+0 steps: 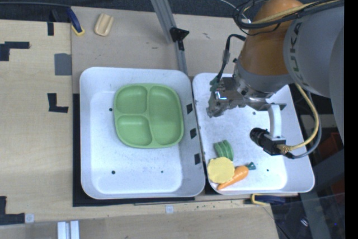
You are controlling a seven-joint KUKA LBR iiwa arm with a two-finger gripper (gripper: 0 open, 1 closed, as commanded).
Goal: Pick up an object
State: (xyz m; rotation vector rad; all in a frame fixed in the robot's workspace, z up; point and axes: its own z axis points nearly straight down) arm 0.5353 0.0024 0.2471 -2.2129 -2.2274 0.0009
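Note:
My gripper point(215, 108) hangs over the upper left part of the right bin point(291, 176), with nothing seen between its fingers. Below it in that bin lie a small green vegetable point(224, 149), a round yellow piece point(221, 169) and an orange carrot point(237, 175), all close together near the bin's front left corner. The gripper is well above and apart from these three.
The left bin point(95, 176) holds a green divided plate point(149, 115) in its upper half. A grey metal pole point(162, 3) slants across the bench behind the bins. A tan wooden piece point(103, 24) lies on the bench at the back left.

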